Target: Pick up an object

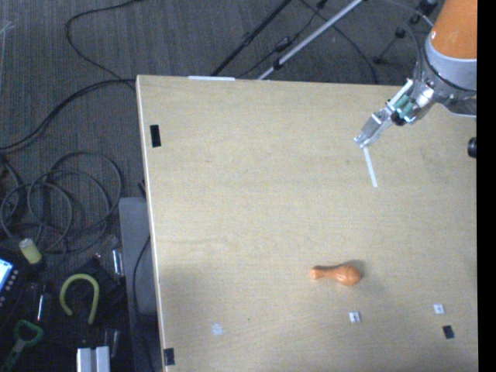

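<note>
A small orange object [338, 273], shaped like a bulb with a narrow neck pointing left, lies on the pale wooden board [248, 192] toward the front right. My gripper [370, 135] hangs over the board's far right part, well behind the orange object and a little to its right, pointing down-left. A thin white strip [370, 169] shows just below the gripper's tip; I cannot tell whether it lies on the board or belongs to the gripper. Nothing shows in the gripper's hold.
Small black and white markers [354, 316] dot the board near its front right, and a black tab [155, 136] sits by its left edge. Cables [62, 192] and tools lie on the floor to the left. Stand legs [325, 22] cross the floor behind the board.
</note>
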You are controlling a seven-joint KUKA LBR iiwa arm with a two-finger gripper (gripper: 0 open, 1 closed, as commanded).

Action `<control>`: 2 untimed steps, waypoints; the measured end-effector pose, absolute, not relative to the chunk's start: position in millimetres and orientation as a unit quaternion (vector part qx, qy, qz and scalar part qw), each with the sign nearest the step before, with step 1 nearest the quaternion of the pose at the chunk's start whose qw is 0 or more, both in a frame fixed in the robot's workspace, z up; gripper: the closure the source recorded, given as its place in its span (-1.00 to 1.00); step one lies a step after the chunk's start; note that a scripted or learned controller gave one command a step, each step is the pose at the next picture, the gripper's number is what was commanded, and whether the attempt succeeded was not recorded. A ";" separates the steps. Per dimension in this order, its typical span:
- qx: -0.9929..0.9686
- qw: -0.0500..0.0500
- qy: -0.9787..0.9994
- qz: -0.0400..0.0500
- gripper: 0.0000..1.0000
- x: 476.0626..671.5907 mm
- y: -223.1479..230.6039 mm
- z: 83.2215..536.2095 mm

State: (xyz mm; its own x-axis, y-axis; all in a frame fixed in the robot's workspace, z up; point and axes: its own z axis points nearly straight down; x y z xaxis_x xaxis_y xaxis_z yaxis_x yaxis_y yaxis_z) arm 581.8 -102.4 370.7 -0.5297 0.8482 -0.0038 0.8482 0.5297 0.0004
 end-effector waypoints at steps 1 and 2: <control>0.523 -0.001 0.852 0.000 1.00 554.6 -56.6 259.2; 0.624 -0.001 0.782 0.000 1.00 581.8 -61.3 224.7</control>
